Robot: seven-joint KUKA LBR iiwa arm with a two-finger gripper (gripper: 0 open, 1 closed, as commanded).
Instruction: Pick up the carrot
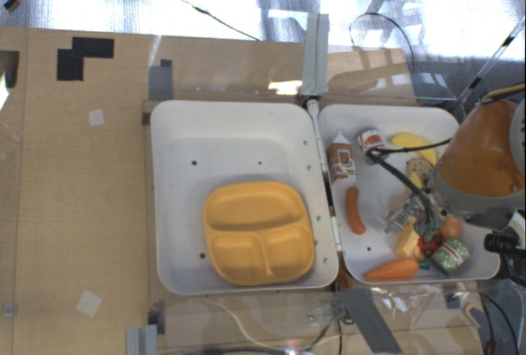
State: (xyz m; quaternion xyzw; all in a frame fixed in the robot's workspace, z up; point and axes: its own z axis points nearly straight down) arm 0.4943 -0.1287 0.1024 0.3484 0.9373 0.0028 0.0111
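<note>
One carrot [393, 269] is lying near the front edge of the right bin [353, 263], orange and tapered, with its long side running almost level along the bin's front wall. It is resting free on the white floor, with nothing gripping it. Just behind it, toward the right, a small heap of toy foods is sitting close together: a pale yellow wedge [407, 241], something small and red [427, 246], and a little green and white can [451, 255] whose label is too small to read. An orange-red sausage [355, 209] is lying upright in the picture, near the middle of the bin, a short way behind and to the left of the carrot. Farther back, a brown and white carton [341, 160] is standing beside the wall that divides the bins; its printing cannot be read. A small red and white container [370, 138] and a yellow banana [413, 142] are lying near the back wall.

The arm [485, 160] is reaching in from the right, its orange band filling the right side of the bin. The pincer [404, 216] is hanging low over the heap, behind the carrot and apart from it; whether its fingers are apart or together cannot be told from this angle. Black cables are looping from it.

The left bin [173, 181] is holding a yellow divided tray [259, 232]. Both bins are sitting on a wooden counter [74, 197].
</note>
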